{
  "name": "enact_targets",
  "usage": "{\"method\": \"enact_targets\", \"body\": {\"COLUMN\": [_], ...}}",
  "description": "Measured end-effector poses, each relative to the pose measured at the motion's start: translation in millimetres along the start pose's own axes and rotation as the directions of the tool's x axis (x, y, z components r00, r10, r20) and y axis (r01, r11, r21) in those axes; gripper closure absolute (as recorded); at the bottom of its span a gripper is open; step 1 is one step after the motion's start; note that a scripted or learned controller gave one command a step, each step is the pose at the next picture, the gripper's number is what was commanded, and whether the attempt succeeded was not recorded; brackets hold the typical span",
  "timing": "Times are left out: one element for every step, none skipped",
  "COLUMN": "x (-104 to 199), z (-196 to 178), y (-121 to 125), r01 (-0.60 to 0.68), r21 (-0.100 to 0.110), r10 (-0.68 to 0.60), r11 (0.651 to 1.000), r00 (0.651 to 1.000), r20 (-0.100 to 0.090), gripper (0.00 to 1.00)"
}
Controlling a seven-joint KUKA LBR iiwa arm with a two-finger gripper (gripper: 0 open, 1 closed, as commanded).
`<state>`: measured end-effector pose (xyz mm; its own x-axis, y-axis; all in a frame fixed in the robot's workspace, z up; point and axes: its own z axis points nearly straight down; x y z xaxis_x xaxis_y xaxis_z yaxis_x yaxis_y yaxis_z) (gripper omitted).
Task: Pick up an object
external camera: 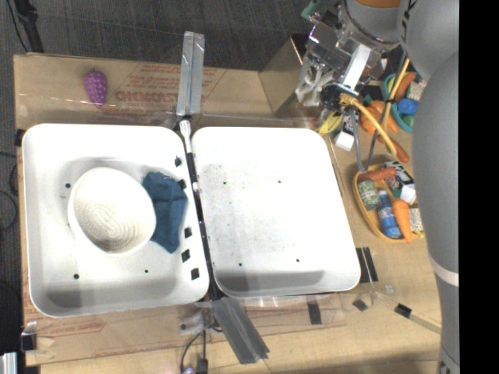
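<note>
Two white bins, left (47,209) and right (265,209), look like smooth plastic with a soft sheen, the right one's floor speckled with dark flecks. The pale dome (113,209) in the left bin shows a ribbed, woven-looking matt texture. Touching it, the blue cloth (168,209) is soft, crumpled fabric. The desk (140,92) looks like matt brown cardboard under a clear glossy sheet. The arm (437,76) is smooth grey, faintly glossy.

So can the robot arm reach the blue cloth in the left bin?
Probably yes. The blue cloth lies uncovered beside the white hat, and nothing stands between it and the end effector.
</note>
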<state>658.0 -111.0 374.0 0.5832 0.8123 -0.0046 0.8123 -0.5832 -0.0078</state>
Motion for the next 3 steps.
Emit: {"method": "enact_targets", "body": {"x": [-0.3,-55.4,-78.3], "z": [0.1,-10.3,-64.8], "y": [0.1,39.6,31.3], "r01": [-0.001,-0.198,-0.665], "r21": [0.000,-0.004,-0.001], "r10": [0.001,0.198,0.665], "r11": [1.000,0.980,0.747], "r00": [1.000,0.980,0.747], "r20": [0.000,-0.002,-0.004], "gripper": [0.00,0.00,0.00]}}
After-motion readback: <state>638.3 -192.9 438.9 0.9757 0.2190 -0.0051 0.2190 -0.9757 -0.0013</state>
